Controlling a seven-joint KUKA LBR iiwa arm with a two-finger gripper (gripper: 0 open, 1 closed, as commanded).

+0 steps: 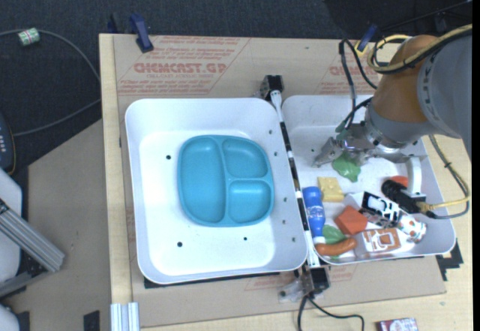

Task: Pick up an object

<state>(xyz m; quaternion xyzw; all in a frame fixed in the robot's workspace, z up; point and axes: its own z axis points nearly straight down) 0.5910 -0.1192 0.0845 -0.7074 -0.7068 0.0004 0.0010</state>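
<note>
My gripper [339,155] hangs low in the back half of the right bin [315,115], its fingers spread open. A green toy [347,169] lies right under it, touching the near fingertip; nothing is clamped between the fingers. In front of it lie a yellow block [330,188], a blue-and-white bottle [314,214], an orange wedge [350,220], a red sausage [335,248], a printed box [379,241] and a white-and-red toy [412,229].
The left bin [150,172] holds a blue divided plate [225,179]. A black divider rail [289,164] runs between the two bins. The grey arm with its orange band [401,89] reaches in over the right bin's far right corner.
</note>
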